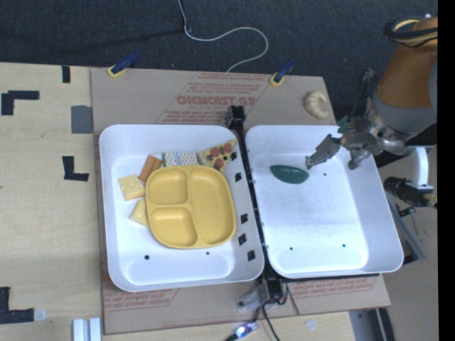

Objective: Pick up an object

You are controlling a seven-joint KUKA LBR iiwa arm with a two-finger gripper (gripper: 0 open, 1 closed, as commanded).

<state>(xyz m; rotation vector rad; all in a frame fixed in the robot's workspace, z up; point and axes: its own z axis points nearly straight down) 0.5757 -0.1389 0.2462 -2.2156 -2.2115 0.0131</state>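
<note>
— What's the setting?

— A wooden bench (pixel 43 212) with black tape marks, a dark carpeted floor behind it, and a cardboard sheet (pixel 206 98) clamped at its far edge under two shallow white bins.

— And the arm?

— The gripper (pixel 334 153) hangs over the far part of the right bin (pixel 334 254), near its far right corner. Its two fingers stand spread apart, one reaching toward the bin's middle, the other nearer the bin's right wall. Nothing sits between them.

— Where's the object closest to it?

— A dark green object (pixel 288 173), flat and leaf-shaped, lies on the bin floor just beside the inward finger, a little nearer the camera than it. I can't tell whether the fingertip touches it.

— Further out?

— Beyond the gripper, outside the bin on the cardboard, rests a small beige lump (pixel 318 104). Across the divider, well apart from the gripper, the left bin (pixel 128 268) holds a yellow divided plate (pixel 190 206) with three compartments. Around the plate's far and left sides lie tan square pieces (pixel 131 187), an orange-brown piece (pixel 150 167) and some patterned items (pixel 220 152), small and hard to identify. A white cable (pixel 227 38) loops over the carpet past the cardboard.
</note>
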